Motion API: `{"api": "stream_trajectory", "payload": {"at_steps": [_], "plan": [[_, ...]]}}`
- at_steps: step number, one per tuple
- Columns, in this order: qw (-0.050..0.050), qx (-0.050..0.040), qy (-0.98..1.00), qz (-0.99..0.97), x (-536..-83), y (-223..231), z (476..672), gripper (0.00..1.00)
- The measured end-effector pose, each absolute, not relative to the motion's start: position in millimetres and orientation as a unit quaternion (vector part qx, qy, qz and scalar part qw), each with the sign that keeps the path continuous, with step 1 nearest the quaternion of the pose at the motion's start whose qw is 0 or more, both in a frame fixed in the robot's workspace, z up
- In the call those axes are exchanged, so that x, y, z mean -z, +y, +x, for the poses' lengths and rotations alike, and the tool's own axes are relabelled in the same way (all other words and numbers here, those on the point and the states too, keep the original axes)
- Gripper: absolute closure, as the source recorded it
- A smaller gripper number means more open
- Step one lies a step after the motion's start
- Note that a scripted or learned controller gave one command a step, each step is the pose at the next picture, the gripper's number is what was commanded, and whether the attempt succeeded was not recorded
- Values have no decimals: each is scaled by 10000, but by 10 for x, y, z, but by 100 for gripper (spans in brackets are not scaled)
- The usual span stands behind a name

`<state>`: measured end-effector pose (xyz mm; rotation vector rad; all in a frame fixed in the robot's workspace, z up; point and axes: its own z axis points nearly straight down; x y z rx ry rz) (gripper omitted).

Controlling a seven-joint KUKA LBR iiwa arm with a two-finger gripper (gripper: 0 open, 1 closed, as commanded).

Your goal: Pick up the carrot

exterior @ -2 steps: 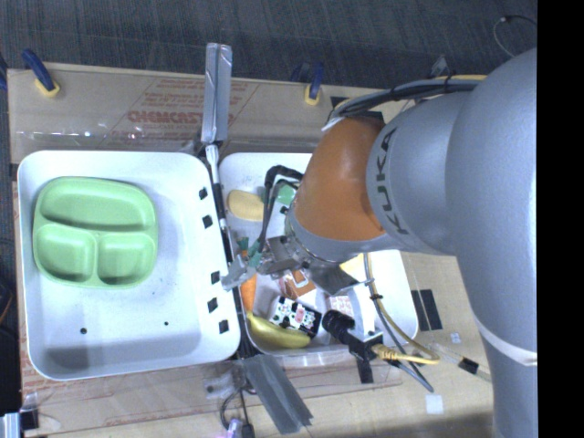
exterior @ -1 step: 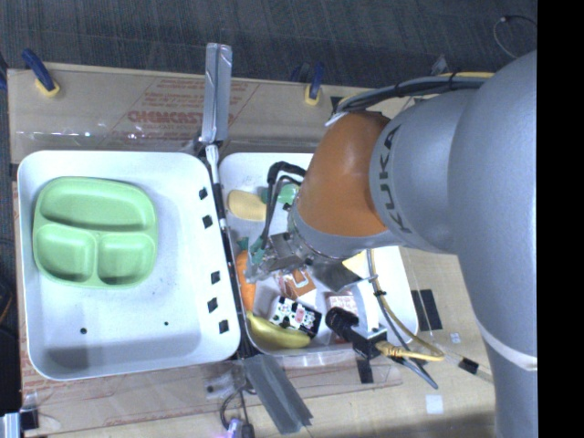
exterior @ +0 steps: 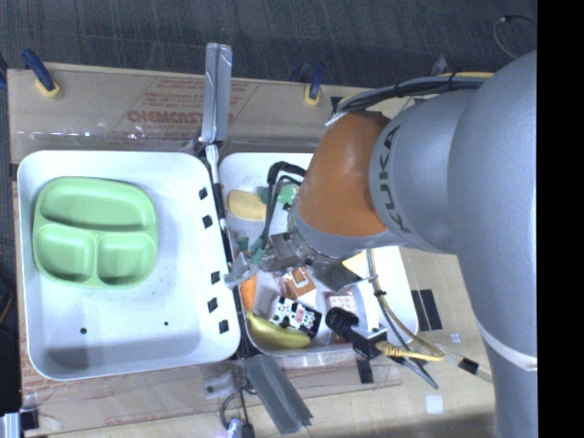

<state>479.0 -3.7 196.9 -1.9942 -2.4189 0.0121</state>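
The carrot (exterior: 248,293) shows as a short orange piece against the left wall of the right bin (exterior: 401,272), partly hidden under the gripper. My gripper (exterior: 248,266) is low in that bin, right above the carrot's upper end. The arm's orange band and grey wrist cover most of the middle of the bin. Whether anything is held cannot be made out.
A banana (exterior: 274,335) lies along the right bin's front wall beside a black-and-white patterned piece (exterior: 297,316). A pale yellow item (exterior: 246,205) and a green item (exterior: 286,192) sit at the back. The left bin (exterior: 109,340) holds a green divided plate (exterior: 95,231).
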Motion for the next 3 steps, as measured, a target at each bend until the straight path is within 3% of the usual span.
{"api": "stream_trajectory", "payload": {"at_steps": [1,2,3], "plan": [[47,-54,-7728,-6346,-2045,-41,4799,100],[46,-55,-7728,-6346,-2045,-40,4799,0],[17,-21,-7816,-6237,-1894,300,4767,0]]}}
